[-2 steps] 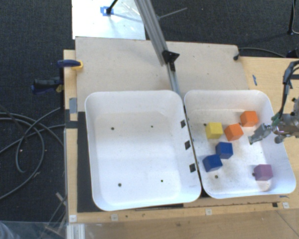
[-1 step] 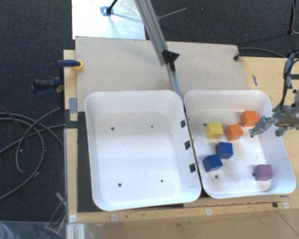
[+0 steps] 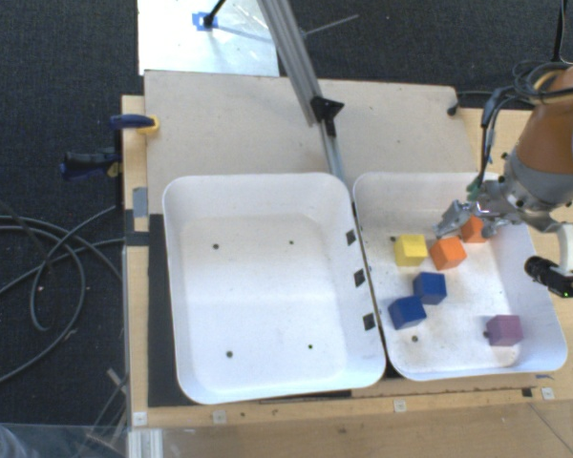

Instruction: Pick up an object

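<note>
End effector (image 3: 470, 219) hangs low over the right bin (image 3: 544, 351), just beside an orange cube (image 3: 448, 253) with a second orange cube (image 3: 475, 229) under it, probably lining up for a grasp, though whether it is apart or together I cannot tell.

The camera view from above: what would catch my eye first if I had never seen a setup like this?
Probably the bright cubes scattered in the right bin: a yellow cube, two orange cubes, two blue cubes and a purple cube. Next, the grey and orange arm reaching in from the right, its gripper low over the orange cubes.
</note>
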{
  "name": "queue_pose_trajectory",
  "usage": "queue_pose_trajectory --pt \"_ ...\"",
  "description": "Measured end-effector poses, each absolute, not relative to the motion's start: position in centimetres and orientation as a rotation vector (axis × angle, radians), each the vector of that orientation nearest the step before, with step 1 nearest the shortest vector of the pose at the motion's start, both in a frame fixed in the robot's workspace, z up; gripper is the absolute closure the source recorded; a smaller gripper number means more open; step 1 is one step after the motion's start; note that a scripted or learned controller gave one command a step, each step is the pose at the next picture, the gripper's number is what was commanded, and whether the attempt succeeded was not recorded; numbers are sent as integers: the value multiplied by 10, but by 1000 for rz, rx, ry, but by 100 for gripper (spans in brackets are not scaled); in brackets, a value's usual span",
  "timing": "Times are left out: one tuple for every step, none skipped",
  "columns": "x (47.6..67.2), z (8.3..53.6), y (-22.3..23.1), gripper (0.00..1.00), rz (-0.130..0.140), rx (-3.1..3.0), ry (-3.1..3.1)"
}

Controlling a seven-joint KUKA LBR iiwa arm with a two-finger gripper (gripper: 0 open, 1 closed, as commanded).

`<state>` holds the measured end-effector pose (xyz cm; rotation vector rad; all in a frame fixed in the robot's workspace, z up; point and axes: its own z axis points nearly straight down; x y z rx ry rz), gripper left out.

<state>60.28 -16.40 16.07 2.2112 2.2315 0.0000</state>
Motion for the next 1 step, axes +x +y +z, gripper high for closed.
queue_pose_trajectory --pt "602 165 -166 0 0 2213 2226"
